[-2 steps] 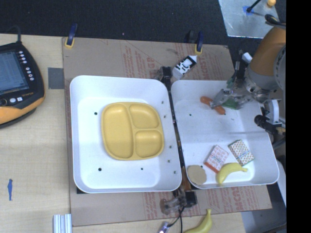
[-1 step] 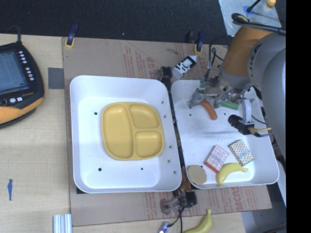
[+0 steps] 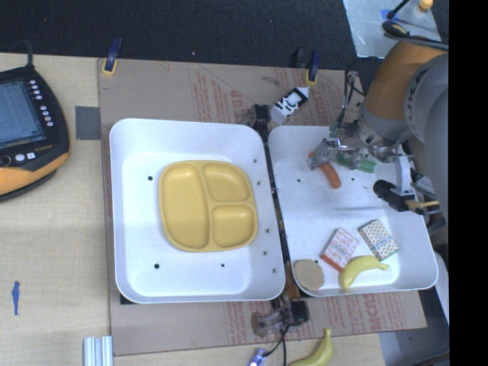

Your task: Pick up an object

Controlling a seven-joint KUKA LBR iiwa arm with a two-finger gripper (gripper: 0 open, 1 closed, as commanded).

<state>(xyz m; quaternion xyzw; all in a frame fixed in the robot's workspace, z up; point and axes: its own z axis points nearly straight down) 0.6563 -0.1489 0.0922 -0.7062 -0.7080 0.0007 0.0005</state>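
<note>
A cardboard-covered bench [image 3: 183, 90] bears two white bins. In the right bin [image 3: 305, 204], the gripper [image 3: 329, 156] hangs low; its state cannot be told. Just below it lies an orange carrot-like piece [image 3: 331, 175], which should be straddled squarely before closing.

Open floor across the middle of the right bin [image 3: 301, 204], between the carrot [image 3: 330, 175] at the far end and the near-edge cluster: small boxes [image 3: 341, 248], banana [image 3: 361, 269], round disc [image 3: 309, 274]. Left bin [image 3: 130, 204] mostly taken by the yellow divided plate [image 3: 207, 204], with bare margins around it.
</note>
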